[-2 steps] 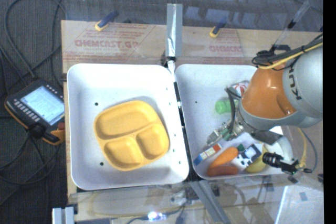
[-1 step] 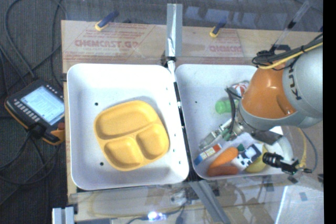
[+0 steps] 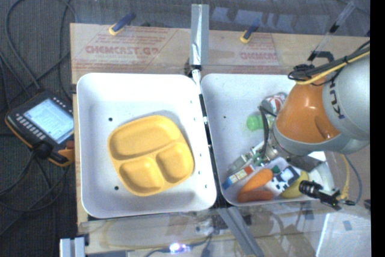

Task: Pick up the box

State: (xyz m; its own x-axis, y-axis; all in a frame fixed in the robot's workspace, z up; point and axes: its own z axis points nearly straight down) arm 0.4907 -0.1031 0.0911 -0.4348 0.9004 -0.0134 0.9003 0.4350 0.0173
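Observation:
A small white box [image 3: 283,176] with dark and blue print lies near the front of the right bin [image 3: 224,123], just below the arm's orange band. My gripper [image 3: 260,156] reaches down under the wrist, to the left of and slightly behind the box; the wrist hides most of it. An orange carrot-shaped toy [image 3: 255,179] lies against the box's left side. A narrow packet [image 3: 238,176] with red and blue marks sits left of that.
A green object [image 3: 254,123] lies behind the gripper, and a yellow object [image 3: 293,191] sits by the front right corner. A yellow compartment tray [image 3: 151,154] rests in the left bin [image 3: 90,129]. The bins' shared wall runs down the middle.

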